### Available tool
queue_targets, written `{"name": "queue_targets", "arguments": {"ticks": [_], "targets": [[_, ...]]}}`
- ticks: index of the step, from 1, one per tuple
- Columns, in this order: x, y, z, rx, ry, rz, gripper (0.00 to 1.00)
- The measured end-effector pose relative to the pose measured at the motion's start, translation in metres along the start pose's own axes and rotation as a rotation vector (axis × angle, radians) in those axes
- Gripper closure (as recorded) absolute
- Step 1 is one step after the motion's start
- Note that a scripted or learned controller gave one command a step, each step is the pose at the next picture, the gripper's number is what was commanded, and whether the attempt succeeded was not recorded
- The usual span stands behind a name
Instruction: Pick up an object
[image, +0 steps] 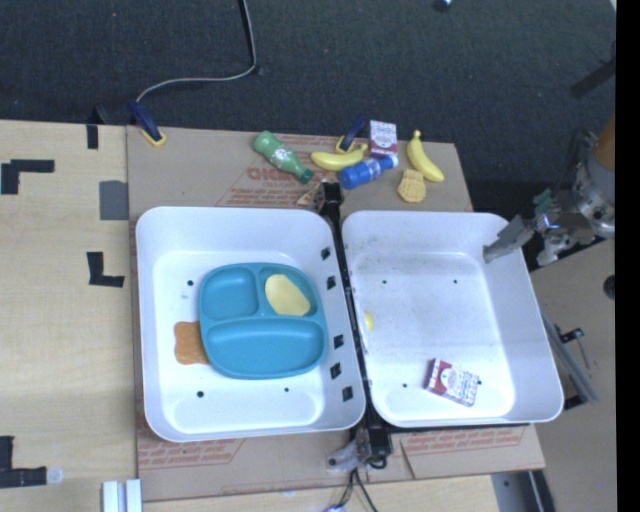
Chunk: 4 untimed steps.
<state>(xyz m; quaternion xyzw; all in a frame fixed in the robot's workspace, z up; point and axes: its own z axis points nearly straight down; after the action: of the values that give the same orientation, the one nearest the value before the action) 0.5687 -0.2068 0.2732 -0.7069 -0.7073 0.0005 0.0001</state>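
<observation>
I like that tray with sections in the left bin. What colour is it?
The plastic sectioned tray is blue, seen in the camera view.

We see our grey arm at the far right of the camera view, reaching in toward the shallow white right-hand bin (520, 330), which serves as our landmark. Our two-finger gripper (505, 243) hangs just over that bin's upper right corner, its dark metal tip touching or nearly touching the rim there, while the bulkier wrist hardware sits just outside the bin, beyond the same corner. We cannot make out how the tip is set, since from this slant it reads as a single grey wedge.
</observation>
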Motion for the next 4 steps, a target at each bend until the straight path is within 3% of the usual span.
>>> {"name": "queue_targets", "arguments": {"ticks": [1, 2, 3, 4], "targets": [[0.031, 0.009, 0.000, 0.000, 0.001, -0.001, 0.00], [0.042, -0.013, 0.005, 0.000, -0.001, 0.001, 0.00], [0.057, -0.068, 0.082, 0.003, 0.002, 0.000, 0.00], [0.084, -0.084, 0.187, -0.002, 0.002, 0.000, 0.00]]}}
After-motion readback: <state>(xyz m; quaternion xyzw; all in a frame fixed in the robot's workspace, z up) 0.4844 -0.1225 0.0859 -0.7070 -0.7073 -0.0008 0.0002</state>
